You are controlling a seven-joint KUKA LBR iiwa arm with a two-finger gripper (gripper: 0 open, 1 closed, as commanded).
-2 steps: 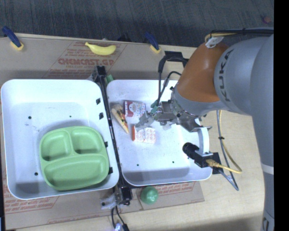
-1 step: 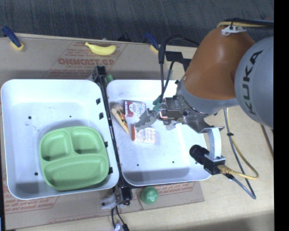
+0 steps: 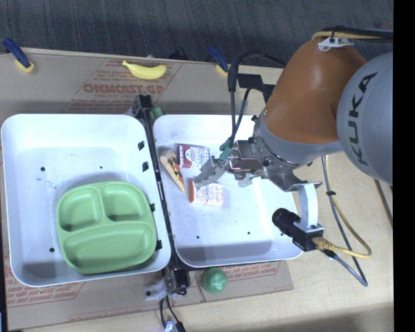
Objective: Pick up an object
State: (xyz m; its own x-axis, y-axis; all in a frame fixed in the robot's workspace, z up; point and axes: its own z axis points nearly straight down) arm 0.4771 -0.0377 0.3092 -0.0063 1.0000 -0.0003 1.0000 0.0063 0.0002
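Glossy green plastic tray (image 3: 107, 225) — smooth white plastic bins (image 3: 28, 185) — matt cardboard (image 3: 90, 85).

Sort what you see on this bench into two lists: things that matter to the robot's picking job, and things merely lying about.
Part of the job:
gripper, above the right bin
white and red packet
red and white carton
orange and tan item

Just lying about:
green divided plate in the left bin
banana
green ball
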